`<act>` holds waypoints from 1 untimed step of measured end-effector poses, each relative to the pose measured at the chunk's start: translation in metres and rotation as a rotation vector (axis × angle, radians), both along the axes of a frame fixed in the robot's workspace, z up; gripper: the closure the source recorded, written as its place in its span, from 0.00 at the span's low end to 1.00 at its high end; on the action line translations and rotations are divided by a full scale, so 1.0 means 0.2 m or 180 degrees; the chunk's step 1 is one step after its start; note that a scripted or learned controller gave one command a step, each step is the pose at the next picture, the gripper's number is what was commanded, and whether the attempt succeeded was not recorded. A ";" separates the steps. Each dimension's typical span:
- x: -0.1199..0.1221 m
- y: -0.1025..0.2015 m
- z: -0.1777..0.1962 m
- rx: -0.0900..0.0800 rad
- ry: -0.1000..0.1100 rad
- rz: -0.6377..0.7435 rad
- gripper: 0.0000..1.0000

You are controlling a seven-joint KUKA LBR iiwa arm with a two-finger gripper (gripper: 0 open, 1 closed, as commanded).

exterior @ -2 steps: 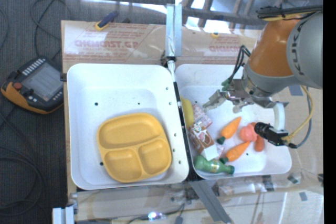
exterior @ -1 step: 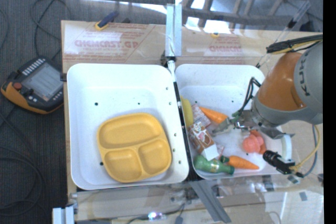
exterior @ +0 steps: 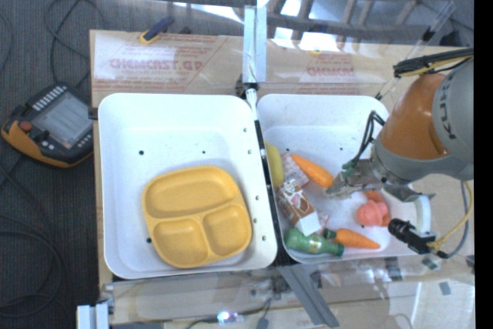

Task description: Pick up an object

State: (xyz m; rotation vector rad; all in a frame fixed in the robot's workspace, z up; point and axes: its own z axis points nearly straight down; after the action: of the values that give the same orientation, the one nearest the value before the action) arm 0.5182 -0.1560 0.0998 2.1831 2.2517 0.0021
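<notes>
one fixed camera looks down, slanted, on both bins (exterior: 185, 108).

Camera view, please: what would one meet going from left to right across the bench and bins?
Black-and-orange handheld pendant → yellow divided plastic tray → yellow banana → green plastic bottle → pink lumpy toy

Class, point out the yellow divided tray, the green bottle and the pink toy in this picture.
yellow divided tray (exterior: 189, 196): camera view, on its large upper compartment.
green bottle (exterior: 306, 243): camera view, on its body.
pink toy (exterior: 373, 213): camera view, on its middle.
</notes>
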 end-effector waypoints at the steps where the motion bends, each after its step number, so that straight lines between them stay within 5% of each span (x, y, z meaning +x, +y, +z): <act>1: 0.00 0.00 0.00 0.0001 0.0002 0.0000 0.00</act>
State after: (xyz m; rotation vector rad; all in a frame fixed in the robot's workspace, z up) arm 0.5181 -0.1559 0.0997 2.1836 2.2522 0.0019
